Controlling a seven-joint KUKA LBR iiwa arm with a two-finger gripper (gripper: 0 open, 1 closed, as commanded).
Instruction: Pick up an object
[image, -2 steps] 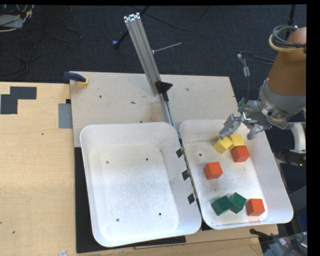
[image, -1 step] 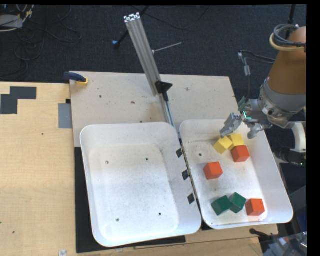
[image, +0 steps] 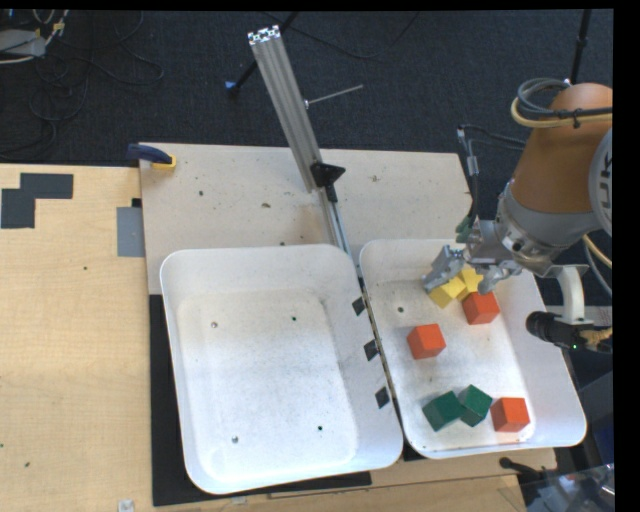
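Pale wood worktop (image: 60, 330), dark carpet and cables beyond. Left bin (image: 190, 275) white, speckled. Aluminium post (image: 290, 110) leans up from between bins. Right bin (image: 400, 255): yellow blocks (image: 450, 289) at far end, long axis running left-near to right-far, under jaws (image: 468, 268); jaws' state cannot tell. Red cube (image: 481, 307) just beside them, red cube (image: 426, 341) mid-bin, green blocks (image: 457, 408) and third red cube (image: 511, 413) near end.
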